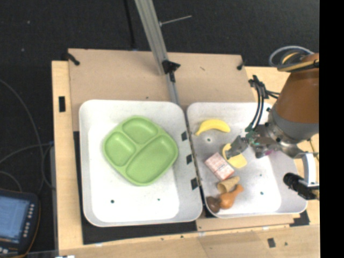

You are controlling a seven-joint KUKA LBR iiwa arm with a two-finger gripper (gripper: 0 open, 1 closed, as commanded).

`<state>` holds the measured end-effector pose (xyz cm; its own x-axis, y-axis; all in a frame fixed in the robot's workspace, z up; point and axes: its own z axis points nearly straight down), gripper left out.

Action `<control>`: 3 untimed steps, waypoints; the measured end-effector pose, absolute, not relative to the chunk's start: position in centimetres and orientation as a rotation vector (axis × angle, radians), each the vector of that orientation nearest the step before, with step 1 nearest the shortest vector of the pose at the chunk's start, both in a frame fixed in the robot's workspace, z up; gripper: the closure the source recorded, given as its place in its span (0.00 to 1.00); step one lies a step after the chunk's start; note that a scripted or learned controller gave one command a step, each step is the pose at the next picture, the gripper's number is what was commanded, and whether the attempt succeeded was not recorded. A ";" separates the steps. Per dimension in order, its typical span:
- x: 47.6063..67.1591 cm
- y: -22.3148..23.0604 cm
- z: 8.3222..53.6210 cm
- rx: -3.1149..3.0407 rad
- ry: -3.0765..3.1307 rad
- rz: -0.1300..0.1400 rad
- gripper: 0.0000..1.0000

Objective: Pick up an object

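The arm [298, 101] is reaching in from the right edge of the frame, its orange band sitting high over the right bin [269, 198]. The gripper [235, 150] is hanging low in the middle of that bin, right over a pale yellow piece [238, 160], and its dark fingers are overlapping that piece's upper edge. Whether they are pinching it or merely hovering above it, I cannot tell from this slant, nor how wide they are standing.

Just to the lower left of the gripper, a pink-and-white box [219, 166] is lying flat. Above it, toward the bin's upper left, a banana [213, 126] is curving, well clear of the fingers. Near the bottom edge, a tan cone-like item [228, 185], an orange pear-shaped item [230, 198] and a brown lump [213, 202] are clustering together.

In the left bin [97, 198], a green divided plate [141, 150] is resting at the centre.
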<state>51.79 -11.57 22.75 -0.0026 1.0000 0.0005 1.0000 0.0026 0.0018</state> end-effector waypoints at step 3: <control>50.5 -10.7 13.3 2.224 2.222 -0.005 0.00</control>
<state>50.46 -10.67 13.25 0.0011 1.0000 -0.0008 1.0000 -0.0011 -0.0036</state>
